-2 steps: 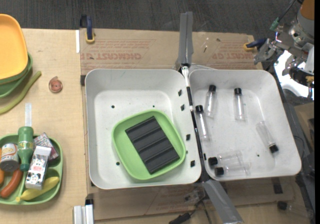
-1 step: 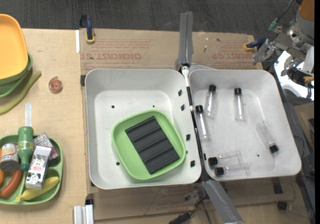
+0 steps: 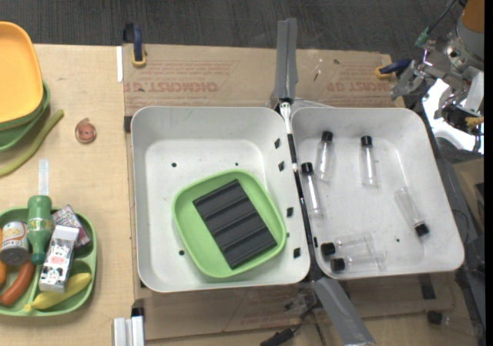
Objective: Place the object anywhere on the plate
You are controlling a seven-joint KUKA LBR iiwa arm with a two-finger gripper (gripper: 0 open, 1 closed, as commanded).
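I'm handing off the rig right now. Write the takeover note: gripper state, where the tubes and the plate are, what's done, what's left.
Gripper: off at the far right, above the right bin's upper right corner, over the bench edge. Nothing seen between its fingers; open or shut is not readable.
Plate: green, in the left bin, with a dark ridged block lying on it.
Tubes: about six clear black-capped tubes lie loose in the right bin, for example one near the divider and one at upper middle.
Done: no tube on the plate.
Left: pick one tube, carry it to the left bin, set it on the plate.
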